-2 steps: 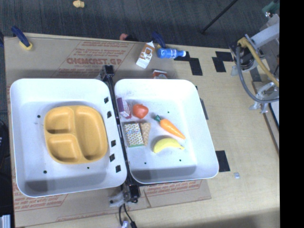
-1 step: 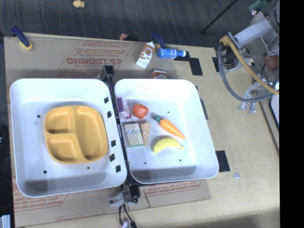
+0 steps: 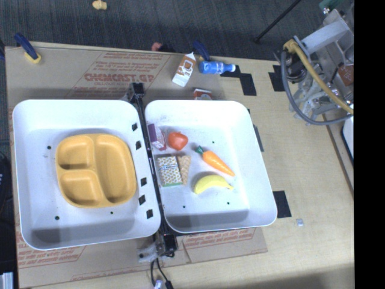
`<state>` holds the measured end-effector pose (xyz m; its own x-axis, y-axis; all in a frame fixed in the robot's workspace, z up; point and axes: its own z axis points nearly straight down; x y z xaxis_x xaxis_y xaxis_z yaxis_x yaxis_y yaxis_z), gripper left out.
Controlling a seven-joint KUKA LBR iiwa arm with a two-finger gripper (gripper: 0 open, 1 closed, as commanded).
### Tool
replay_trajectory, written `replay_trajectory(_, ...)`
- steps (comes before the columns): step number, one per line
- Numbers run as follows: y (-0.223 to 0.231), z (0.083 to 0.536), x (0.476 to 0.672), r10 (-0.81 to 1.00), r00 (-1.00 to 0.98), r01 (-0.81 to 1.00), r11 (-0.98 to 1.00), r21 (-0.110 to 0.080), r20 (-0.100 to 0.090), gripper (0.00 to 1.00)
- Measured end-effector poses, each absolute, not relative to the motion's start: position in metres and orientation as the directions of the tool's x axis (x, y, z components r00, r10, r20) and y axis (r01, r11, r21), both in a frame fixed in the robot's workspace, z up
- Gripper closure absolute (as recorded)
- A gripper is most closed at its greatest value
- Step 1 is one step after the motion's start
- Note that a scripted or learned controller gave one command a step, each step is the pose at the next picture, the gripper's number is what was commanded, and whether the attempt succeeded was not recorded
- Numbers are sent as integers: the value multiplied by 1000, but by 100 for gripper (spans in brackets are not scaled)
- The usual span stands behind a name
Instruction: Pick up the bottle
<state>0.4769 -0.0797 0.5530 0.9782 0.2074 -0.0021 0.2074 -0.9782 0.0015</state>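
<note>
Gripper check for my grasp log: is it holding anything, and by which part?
Cannot be told: the arm sits at the bench's right edge, away from the bottle lying beyond the bins.

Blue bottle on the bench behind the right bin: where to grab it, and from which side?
The bottle lies on its side, long axis running left-right in the camera view, narrow end pointing right. Best guess: come straight down from above and close across the wide blue body, fingers on its near and far sides. A small carton lies just left of it, so stay off that end.
</note>
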Motion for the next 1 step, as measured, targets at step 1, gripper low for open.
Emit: replay_trajectory(1,-143,415,495,242,970,242,-970,-4,-4,100)
